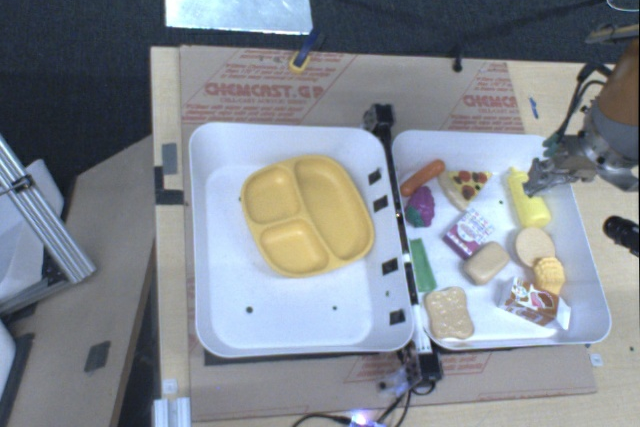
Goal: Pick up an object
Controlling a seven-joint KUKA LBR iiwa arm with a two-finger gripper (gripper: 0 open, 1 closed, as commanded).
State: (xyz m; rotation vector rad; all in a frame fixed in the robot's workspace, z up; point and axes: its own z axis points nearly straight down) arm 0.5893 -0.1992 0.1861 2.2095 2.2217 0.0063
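Two shallow white bins sit side by side on the tabletop [560, 85]. The left bin [215, 245] holds one thing: a yellow divided tray [305, 213] with three compartments, lying near the bin's middle.

The right bin [592, 300] holds ten small toy foods. Taking the purple packet [468, 233] near the bin's centre as landmark: one orange sausage [422, 177] and one purple grape cluster [421, 205] lie to its left, one pizza slice [466, 185] just above it, one tan block [486, 262] touching its lower right. One green strip [421, 265] lies lower left along the bin wall, with one toast slice [449, 312] below. To the right lie one yellow bottle-like piece [527, 200], one round beige piece [534, 245], one yellow waffle-like piece [548, 272] and one red-and-white wrapped packet [533, 302].

The gripper [548, 173] hangs over the bin's upper right corner, right above the yellow bottle-like piece; whether its fingers are spread or closed cannot be told from this angle.
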